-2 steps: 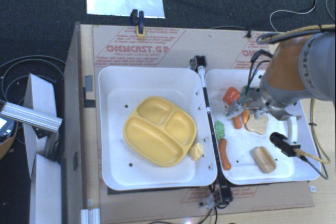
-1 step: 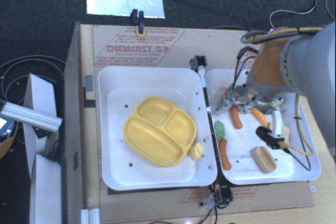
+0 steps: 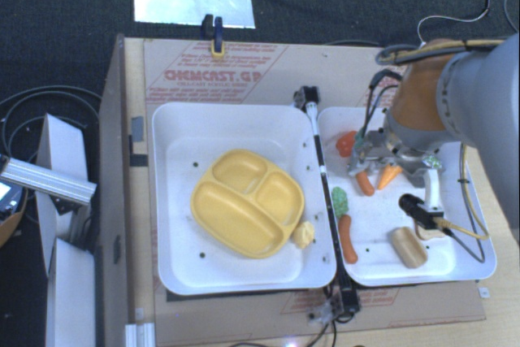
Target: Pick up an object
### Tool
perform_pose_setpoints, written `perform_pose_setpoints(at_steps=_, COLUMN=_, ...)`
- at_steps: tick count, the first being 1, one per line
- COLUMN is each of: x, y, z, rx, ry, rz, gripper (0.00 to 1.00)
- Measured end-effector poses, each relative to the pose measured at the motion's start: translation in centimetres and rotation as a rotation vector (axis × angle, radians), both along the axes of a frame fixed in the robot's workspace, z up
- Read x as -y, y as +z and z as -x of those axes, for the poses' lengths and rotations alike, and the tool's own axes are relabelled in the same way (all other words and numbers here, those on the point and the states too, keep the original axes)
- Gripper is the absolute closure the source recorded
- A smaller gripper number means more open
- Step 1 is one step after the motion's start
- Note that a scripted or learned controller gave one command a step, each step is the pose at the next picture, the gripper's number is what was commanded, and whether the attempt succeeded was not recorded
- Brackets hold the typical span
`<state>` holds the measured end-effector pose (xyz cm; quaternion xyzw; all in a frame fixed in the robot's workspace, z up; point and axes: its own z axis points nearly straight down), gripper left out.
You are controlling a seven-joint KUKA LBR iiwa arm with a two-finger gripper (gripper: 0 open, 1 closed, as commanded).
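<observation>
The right bin (image 3: pixel 467 256) holds several toy foods. Among them are a red tomato-like piece (image 3: pixel 346 144), two orange carrot pieces (image 3: pixel 365 184) (image 3: pixel 389 174), a green piece (image 3: pixel 339 200), a red-orange sausage (image 3: pixel 348 238) and a tan bread piece (image 3: pixel 408 247). My gripper (image 3: pixel 375 161) hangs low over the upper middle of this bin. It is directly above the two carrot pieces and just right of the red piece. The arm's body hides the space beneath the wrist.
The left bin (image 3: pixel 175 175) holds a yellow divided plate (image 3: pixel 248 202), with a small pale yellow piece (image 3: pixel 303 234) at the plate's lower right. A black divider rail (image 3: pixel 323 175) separates the bins. Cables (image 3: pixel 463 232) trail from the arm across the right bin's right side.
</observation>
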<state>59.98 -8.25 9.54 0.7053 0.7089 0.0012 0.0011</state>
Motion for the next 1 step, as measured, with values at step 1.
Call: perform_pose_setpoints(at_steps=1, x=-5.94, y=8.99, z=4.76, rx=0.000, ry=-0.001, rz=-0.001, gripper=1.00)
